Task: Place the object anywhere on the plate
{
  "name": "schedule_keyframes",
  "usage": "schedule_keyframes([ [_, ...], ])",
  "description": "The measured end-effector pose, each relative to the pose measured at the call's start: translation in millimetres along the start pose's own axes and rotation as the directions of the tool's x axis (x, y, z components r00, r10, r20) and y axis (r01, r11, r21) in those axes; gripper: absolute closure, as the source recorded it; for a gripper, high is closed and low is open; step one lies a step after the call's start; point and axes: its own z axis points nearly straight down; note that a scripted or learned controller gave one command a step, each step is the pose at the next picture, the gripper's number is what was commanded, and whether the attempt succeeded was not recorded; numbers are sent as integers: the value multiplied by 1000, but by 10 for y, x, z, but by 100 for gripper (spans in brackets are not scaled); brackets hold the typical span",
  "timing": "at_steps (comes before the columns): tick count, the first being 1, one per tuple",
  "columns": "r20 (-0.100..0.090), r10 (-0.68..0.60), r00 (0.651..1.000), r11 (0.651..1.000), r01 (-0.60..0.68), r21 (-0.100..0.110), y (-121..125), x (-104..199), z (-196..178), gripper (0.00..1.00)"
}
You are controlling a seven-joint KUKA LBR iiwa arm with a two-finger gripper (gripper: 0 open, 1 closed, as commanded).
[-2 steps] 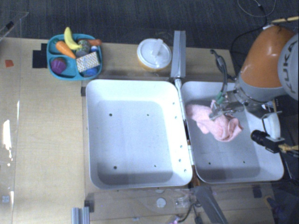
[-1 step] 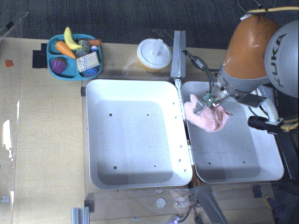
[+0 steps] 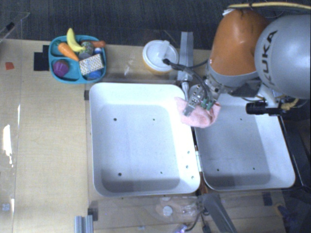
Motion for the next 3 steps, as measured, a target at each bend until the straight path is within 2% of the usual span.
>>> schedule_keyframes([
  [1,2,-390,921,921,390,-2,523,169,-62,100],
  [2,2,-547,837,837,547,-3,1046,188,-41,100],
  [3,3,-546,838,838,546,-3,1046,186,-46,0],
])
